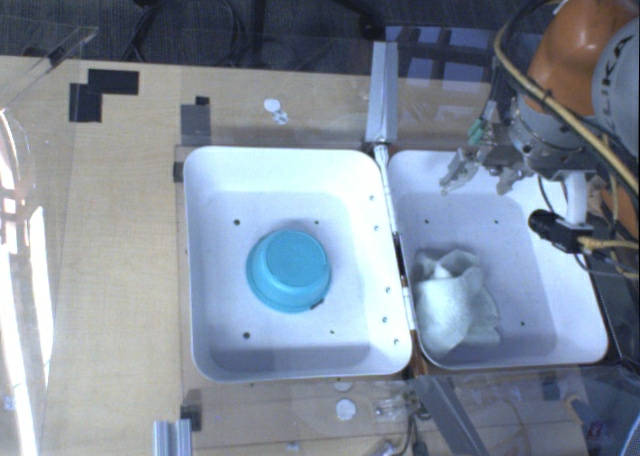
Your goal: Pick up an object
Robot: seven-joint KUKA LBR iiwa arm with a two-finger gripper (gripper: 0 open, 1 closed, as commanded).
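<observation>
Fingers (459, 176) spread apart and holding nothing, the gripper (482, 176) hangs beyond the cloth (455, 301), likely soft and light; pinch a raised fold.

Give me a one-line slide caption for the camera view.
Open gripper hovers over the right bin's far edge; white cloth lies below, blue bowl in the left bin.

The grey arm (585, 54) reaches in from the right, its fingers (458, 173) spread and holding nothing.
</observation>
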